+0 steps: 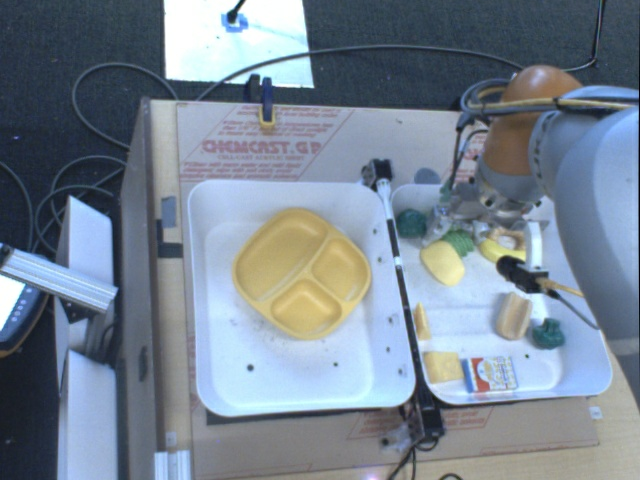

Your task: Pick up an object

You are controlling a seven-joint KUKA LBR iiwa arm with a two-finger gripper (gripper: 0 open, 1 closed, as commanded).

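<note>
- Readable writing: the cardboard sheet [290, 133] under the bins carries red print reading "CHEMCAST GP"; the smaller red lines below it are too small to read
- The small carton [489, 374] in the right bin [590, 368] has a red, white and blue printed face; its text is not legible
- Gripper [462, 220]: it is down in the far part of the right bin, below the orange band [520, 118] of the arm; the wrist body covers the fingers, so whether the claw is spread or pressed together cannot be told, and no object is seen between the fingers
- Green leafy toy [458, 240]: lies directly at the claw, touching or just under it; bushy, dark green, no clear long axis
- Lemon-shaped yellow object [443, 263]: just in front of the claw, towards the camera; smooth, pale yellow, oval, long axis running diagonally from the claw's near-left to its far side
- Dark teal object [411, 224]: just to the left of the claw in this view, against the bin's far-left corner
- Yellow banana-like piece [497, 250]: just right of the claw
- Tan bread-like block [513, 315]: well in front of the claw, long axis pointing roughly towards the camera
- Yellow cheese-like square [443, 366]: beside the carton, at the near edge
- Yellow divided plate [302, 271]: in the left bin [215, 368], well left of the claw, three compartments
</note>
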